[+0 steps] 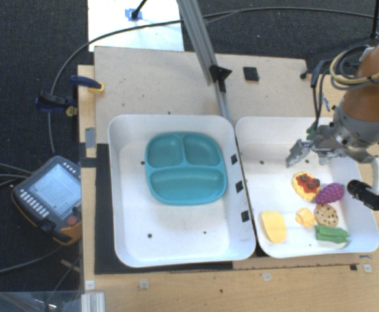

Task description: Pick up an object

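A dark carpeted floor [20,38] surrounds a pale wooden bench [156,83], with cables trailing across the floor on the left. Two shallow white bins sit side by side on the bench. The left bin [130,226] holds a teal divided plate [186,168] toward its far side. The right bin [267,142] holds a cluster of toy food in its near right part: a yellow piece [274,226], a pizza slice [306,184], purple grapes [330,192], a cookie [326,214], a green piece [332,235] and a small orange piece [305,216]. The arm [371,103] reaches in from the right. Its gripper [299,153] hangs over the far middle of the right bin, just beyond the pizza slice, fingers spread apart and holding nothing. A handheld control pad [49,197] lies on the floor at left, and a grey pole [199,38] slants over the bench's far side.
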Controlling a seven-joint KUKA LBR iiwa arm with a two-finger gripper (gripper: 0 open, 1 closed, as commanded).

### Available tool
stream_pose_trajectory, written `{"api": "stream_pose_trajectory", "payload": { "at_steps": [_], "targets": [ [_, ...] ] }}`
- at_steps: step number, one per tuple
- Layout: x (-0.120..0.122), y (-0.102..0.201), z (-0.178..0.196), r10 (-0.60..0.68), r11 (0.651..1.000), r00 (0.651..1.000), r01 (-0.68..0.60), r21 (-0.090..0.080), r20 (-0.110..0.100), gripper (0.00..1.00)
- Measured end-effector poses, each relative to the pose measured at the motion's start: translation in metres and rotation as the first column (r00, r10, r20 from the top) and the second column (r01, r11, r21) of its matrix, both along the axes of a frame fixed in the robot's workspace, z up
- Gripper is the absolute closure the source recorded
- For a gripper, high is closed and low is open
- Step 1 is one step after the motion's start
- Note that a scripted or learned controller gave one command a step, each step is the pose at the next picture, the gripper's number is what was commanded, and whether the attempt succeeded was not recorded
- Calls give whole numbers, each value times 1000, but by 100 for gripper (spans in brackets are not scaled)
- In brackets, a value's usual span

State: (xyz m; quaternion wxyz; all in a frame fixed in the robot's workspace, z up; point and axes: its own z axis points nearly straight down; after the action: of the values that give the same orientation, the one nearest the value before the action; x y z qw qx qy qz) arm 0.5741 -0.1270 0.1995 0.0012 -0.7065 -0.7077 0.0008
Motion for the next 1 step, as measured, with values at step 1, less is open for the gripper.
{"api": "stream_pose_trajectory", "payload": {
  "at_steps": [1],
  "targets": [
    [5,-4,-44,-1,1000,1000,1,-1,1,0]
  ]
}}
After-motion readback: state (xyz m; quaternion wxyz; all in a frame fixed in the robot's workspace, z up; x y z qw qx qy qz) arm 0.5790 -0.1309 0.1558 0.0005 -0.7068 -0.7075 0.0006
